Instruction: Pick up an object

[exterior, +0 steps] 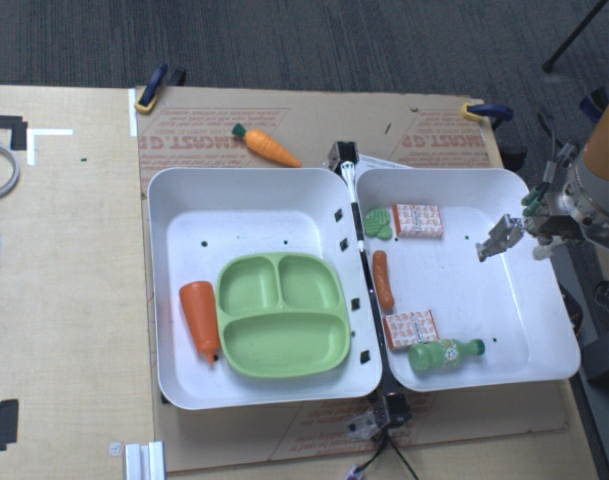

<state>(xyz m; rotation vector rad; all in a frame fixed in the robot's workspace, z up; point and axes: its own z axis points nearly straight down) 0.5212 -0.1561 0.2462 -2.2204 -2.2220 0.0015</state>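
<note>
Cardboard-covered bench point(314, 128) held two white bins side by side, arm in from the right.

Left bin point(184, 203) was mostly taken up by a green divided plate point(282, 314) with an orange cylinder point(199, 318) just beside its left edge; only the bin's upper part lay open. Right bin point(544, 313) had free floor across its middle and right, items crowding its left wall: green lump point(378, 222) touching a red-patterned box point(418, 220), sausage point(383, 280), second patterned box point(410, 326), green bottle point(444, 353) lying on its side. Gripper point(501, 238) hung over the right bin's upper right, near its rim, apart from every object, nothing between its fingers; finger gap could not be told. Toy carrot point(268, 146) lay outside on cardboard printed with mirrored red lettering, unreadable.
</note>
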